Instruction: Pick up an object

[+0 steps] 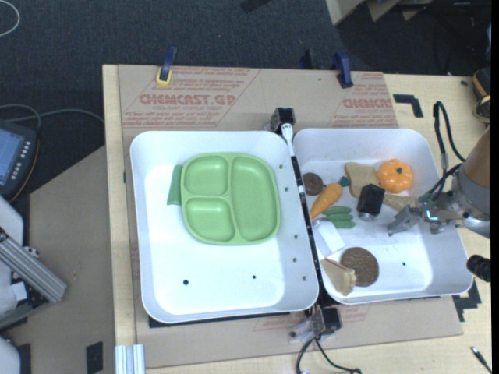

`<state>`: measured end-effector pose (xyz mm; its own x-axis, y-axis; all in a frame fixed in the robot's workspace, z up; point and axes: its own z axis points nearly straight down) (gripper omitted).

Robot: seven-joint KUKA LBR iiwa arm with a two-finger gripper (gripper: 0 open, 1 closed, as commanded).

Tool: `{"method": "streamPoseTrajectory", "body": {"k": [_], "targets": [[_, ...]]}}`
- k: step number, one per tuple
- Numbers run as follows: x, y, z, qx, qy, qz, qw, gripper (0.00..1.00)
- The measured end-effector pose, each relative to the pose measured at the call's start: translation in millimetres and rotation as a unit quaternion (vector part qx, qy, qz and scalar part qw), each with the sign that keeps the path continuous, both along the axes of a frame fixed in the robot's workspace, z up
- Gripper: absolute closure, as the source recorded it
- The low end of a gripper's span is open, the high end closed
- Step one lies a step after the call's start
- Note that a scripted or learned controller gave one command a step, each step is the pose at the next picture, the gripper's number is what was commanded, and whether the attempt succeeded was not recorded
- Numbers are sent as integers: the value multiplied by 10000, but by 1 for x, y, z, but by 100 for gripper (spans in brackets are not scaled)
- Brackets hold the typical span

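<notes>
My gripper [408, 218] hangs low over the right part of the right bin [413, 275], reaching in from the right edge. It is just right of a black block [369, 200] and below an orange pumpkin [395, 175]. No object is visibly held in it. The same bin holds a carrot [326, 200], a beige slab [359, 176], a small brown disc [313, 183], green bean pods [340, 218], a round brown cookie [362, 263] and a tan wedge [338, 276].
The left bin [164, 271] holds a green divided plate [230, 197]. A white sheet [328, 240] lies near the right bin's left wall. Clamps [164, 68] grip the cardboard at the back. Cables [441, 131] run along the right.
</notes>
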<state>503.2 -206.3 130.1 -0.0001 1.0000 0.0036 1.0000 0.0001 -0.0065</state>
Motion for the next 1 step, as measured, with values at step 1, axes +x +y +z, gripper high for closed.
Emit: {"method": "streamPoseTrajectory", "body": {"k": [1], "targets": [[-1,1,-48,-3,-6,-2,10000,0]]}}
